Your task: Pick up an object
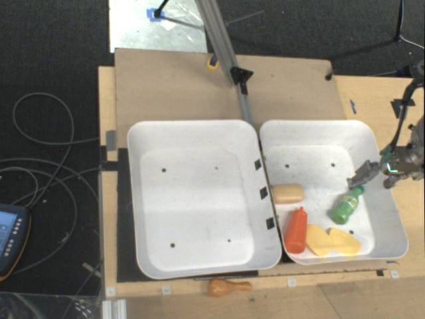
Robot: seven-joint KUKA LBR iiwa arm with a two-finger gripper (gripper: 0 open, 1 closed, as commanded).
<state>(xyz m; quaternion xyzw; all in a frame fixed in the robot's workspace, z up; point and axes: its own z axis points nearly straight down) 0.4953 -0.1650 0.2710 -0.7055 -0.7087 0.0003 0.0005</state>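
Observation:
The right bin (364,135) holds a green bottle (346,207) lying near its right wall, a red bottle (296,230), two yellow pieces (319,241) (345,242) along the front wall, and a tan block (287,193). My gripper (372,179) hovers over the right bin's right side, just above and to the right of the green bottle's cap. Its fingers are open, with one grey finger (362,174) angled down towards the bottle. Nothing sits between them.
The left bin (143,178) stands beside the right one. A brown pear-shaped object (228,286) lies on the bench in front of the bins. A slanted metal pole (222,38) crosses the back, ending near the bins' shared edge.

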